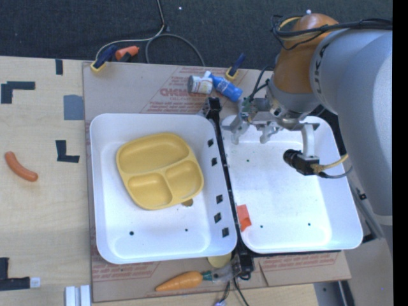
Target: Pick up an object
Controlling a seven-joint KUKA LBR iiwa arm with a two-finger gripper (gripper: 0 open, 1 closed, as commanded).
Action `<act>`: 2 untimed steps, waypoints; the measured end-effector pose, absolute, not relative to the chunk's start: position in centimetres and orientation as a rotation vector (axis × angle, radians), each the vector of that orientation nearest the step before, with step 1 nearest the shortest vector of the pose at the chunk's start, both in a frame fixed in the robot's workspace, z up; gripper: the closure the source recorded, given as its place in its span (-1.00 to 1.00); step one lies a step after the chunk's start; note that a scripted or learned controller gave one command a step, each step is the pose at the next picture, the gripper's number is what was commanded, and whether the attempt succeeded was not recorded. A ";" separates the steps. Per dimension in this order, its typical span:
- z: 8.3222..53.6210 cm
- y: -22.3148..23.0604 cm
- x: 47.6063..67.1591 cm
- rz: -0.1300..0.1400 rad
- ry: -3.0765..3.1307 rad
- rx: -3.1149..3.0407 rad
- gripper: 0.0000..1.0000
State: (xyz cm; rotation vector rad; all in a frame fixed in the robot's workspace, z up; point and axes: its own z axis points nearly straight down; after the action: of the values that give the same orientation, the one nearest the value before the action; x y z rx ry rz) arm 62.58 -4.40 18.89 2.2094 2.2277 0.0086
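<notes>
**A:** Camera view, nearest edge first: what lay closest?

**B:** A tapered orange plastic carrot (180, 281) lay on the brown cardboard sheet (159, 94), just beyond the near rim of the left shallow white plastic bin (102, 190). A small round yellow object (218, 259) peeked out beside it, under the near rims where the two bins met.

**A:** And inside the bins?

**B:** The left one held a yellow plastic plate with three compartments (159, 169), lying flat towards the far side. A small dark thing showed at its near right edge, too small to name. The right shallow white plastic bin (319, 234) had a small orange tag (243, 217) at its left rim, by the black divider.

**A:** Where was the claw?

**B:** The grey metal two-finger gripper (255, 127) hung over the far left corner of the right bin, below the arm's orange band (296, 56). Whether its fingers were spread or closed, I could not tell, and nothing was visibly between them.

**A:** Further back?

**B:** A white and blue tube-like bottle (213, 85) lay on the cardboard past the bins. An orange-handled clamp (115, 55) gripped the far left corner. Off to the left, an orange sausage-shaped toy (21, 166) rested on the pale wooden bench (38, 234).
</notes>
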 end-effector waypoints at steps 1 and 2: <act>10.1 -16.3 62.7 -0.014 2.214 2.233 -1.00; 8.6 -10.1 56.2 0.003 2.218 2.213 -1.00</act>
State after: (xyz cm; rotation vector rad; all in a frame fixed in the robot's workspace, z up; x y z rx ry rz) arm 56.17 -10.07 8.65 2.2130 2.2176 0.0028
